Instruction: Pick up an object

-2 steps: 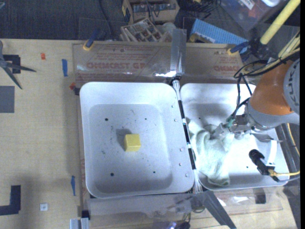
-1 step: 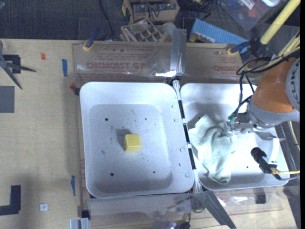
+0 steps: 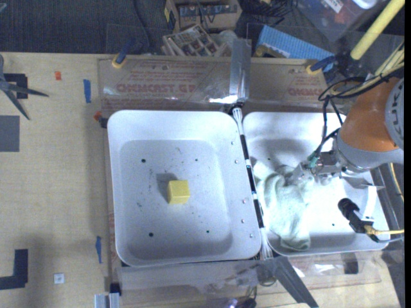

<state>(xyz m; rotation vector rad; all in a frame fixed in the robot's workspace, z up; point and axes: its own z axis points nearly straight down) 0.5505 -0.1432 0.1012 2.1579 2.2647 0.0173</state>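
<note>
Reaching into the right bin, end effector touching the pale cloth, finger spread impossible to tell

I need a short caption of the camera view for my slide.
Gripper over a crumpled pale cloth in the right bin; a yellow block lies in the left bin.

We take this for a robotics lab or workshop. A wooden desk carries two shallow white bins, clamped at the desk's far edge beside taped markers. Beyond that edge we see dark carpet, open crates of parts and loose black cables. A grey and orange industrial arm enters at the right edge.
</note>
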